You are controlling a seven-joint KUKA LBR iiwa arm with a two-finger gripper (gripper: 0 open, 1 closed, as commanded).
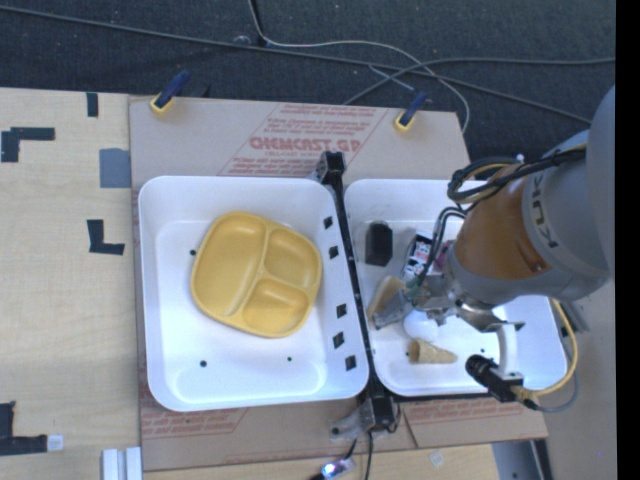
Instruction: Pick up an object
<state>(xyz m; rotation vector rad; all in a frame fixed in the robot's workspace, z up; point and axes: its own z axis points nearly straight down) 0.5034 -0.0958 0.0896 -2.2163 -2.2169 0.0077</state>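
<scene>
Yellow tray (257, 273) mid-bin, clear margins

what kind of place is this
Likely a robotics lab test bench: a grey robot arm reaches over two white bins, on a board held by clamps, with loose cables behind.

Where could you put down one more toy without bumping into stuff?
Best spot: the bare white floor of the left bin, between the yellow plate and the near wall. The right bin is crowded: black block, cone and the gripper sit close together.
</scene>
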